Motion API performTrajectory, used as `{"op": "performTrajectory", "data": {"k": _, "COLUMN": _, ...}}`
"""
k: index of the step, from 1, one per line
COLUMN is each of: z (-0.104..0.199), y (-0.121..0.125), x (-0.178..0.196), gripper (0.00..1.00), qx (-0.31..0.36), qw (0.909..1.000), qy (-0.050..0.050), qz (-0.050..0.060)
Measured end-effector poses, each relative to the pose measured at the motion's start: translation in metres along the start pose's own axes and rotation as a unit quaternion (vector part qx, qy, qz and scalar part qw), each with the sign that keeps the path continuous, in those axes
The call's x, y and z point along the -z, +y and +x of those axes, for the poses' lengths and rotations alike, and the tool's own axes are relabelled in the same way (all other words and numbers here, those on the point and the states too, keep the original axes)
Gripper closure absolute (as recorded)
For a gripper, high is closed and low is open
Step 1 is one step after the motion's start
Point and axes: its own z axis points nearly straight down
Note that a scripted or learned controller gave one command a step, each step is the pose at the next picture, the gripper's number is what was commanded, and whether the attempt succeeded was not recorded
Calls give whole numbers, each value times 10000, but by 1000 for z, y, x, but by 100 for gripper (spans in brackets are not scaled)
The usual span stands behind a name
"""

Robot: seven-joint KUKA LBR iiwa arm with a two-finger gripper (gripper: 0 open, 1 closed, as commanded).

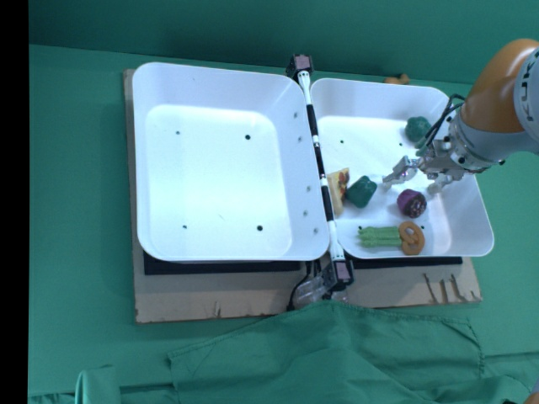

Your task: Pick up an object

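The right bin (pixel 472 225) holds several small objects. A purple round piece (pixel 411 202) lies near its right side, and my gripper (pixel 418 179) hangs just above it, open, with nothing between its fingers. One fingertip (pixel 398 174) points left toward a teal-green chunk (pixel 361 191). A darker green lump (pixel 418 128) sits behind the gripper, close to the wrist. At the bin's front lie a green bundle (pixel 380 236) and an orange pretzel shape (pixel 412 237). A yellow-brown slice (pixel 339 188) leans against the bin's left wall.
The left bin (pixel 219 162) stands beside the right one, joined by a black-and-white divider bar (pixel 320 171). Both rest on a cardboard sheet (pixel 168 305). Green cloth (pixel 337 352) bunches up at the front. A small orange item (pixel 397 79) lies outside, behind the right bin.
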Motion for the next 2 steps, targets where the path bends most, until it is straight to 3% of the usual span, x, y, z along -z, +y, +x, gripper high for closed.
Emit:
{"op": "performTrajectory", "data": {"k": 1, "z": -3, "y": 3, "x": 12, "gripper": 100, "qx": -16, "qw": 10000, "qy": -31, "qz": -58}}
{"op": "performTrajectory", "data": {"k": 2, "z": 2, "y": 1, "x": 58, "gripper": 100, "qx": 9, "qw": 10000, "qy": -5, "qz": -3}}
